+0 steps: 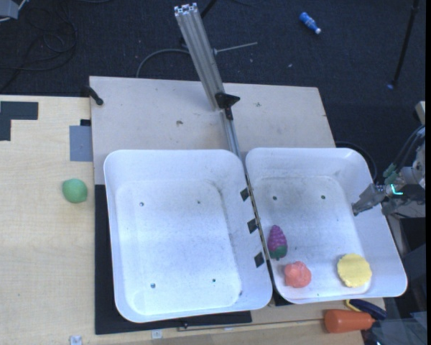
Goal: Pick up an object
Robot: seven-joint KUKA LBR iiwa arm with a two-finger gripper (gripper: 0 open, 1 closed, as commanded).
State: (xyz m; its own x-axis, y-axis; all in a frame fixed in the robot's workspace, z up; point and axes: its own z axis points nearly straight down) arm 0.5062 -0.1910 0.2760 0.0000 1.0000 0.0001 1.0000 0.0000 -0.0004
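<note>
Three small objects lie near the front of the right bin [323, 164]: a purple piece [276, 241], a red lump [297, 274] and a yellow lump [354, 270]. The gripper [366, 203] sits at that bin's right rim; I cannot tell its opening or any hold.

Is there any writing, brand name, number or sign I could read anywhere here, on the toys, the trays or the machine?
None: no word, number or logo is readable.
The right bin, purple object, red object and yellow object look plain.
Left bin: only dark specks, no writing.
Black shapes on the wooden bench are plain patches, not letters.
The end effector has a small green glow near it, too small to read as a sign.
</note>
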